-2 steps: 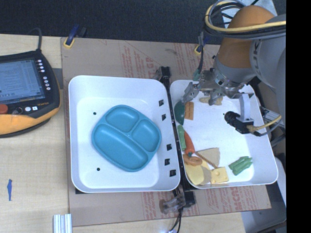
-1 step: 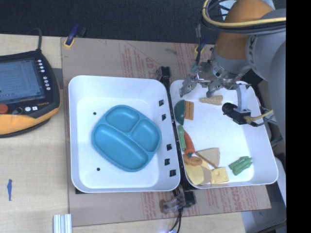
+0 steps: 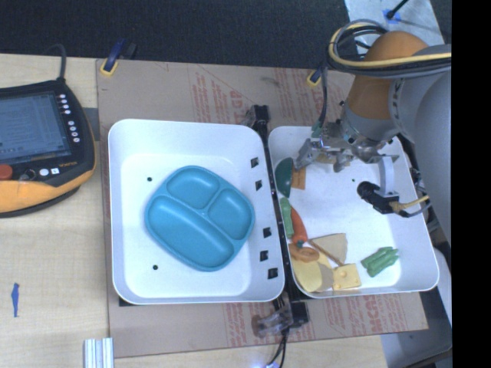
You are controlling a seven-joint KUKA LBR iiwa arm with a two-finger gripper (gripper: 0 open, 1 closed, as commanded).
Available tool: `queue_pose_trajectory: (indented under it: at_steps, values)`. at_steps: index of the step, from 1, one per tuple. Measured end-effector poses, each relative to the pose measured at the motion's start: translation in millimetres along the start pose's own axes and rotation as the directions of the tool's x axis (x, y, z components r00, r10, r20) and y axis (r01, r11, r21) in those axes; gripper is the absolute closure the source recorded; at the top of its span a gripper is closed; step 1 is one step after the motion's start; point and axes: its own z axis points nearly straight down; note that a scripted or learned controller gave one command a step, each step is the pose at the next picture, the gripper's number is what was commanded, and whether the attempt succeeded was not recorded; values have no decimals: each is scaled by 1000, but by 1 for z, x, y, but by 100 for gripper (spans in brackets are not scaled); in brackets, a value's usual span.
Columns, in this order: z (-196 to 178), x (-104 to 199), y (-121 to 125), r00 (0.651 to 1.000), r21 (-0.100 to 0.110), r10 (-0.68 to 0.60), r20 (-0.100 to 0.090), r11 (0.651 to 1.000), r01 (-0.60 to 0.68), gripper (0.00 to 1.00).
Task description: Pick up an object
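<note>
My gripper point(image 3: 321, 153) hangs over the far left part of the right bin point(image 3: 418, 282), under the grey arm with its orange band point(image 3: 376, 90). Just below and left of it lie a small brown piece point(image 3: 298, 178) and a dark green piece point(image 3: 283, 175) against the bin's left wall. Toy food sits along the left and front of this bin: an orange carrot point(image 3: 298, 225), tan toast slices point(image 3: 331, 245), a yellow cheese square point(image 3: 346, 276) and a green pepper point(image 3: 380, 260). I see nothing held.
The left bin point(image 3: 126, 156) holds a blue divided plate point(image 3: 199, 217). A black part with a cable point(image 3: 377, 196) hangs off the arm over the right bin. A teach pendant point(image 3: 38, 140) lies on the bench at far left.
</note>
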Motion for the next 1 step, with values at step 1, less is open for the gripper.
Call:
queue_pose_trajectory:
  at_steps: [1]
  values:
    - [20, 0, 10, 1000, -6, -7, 0, 1000, 7, 0]
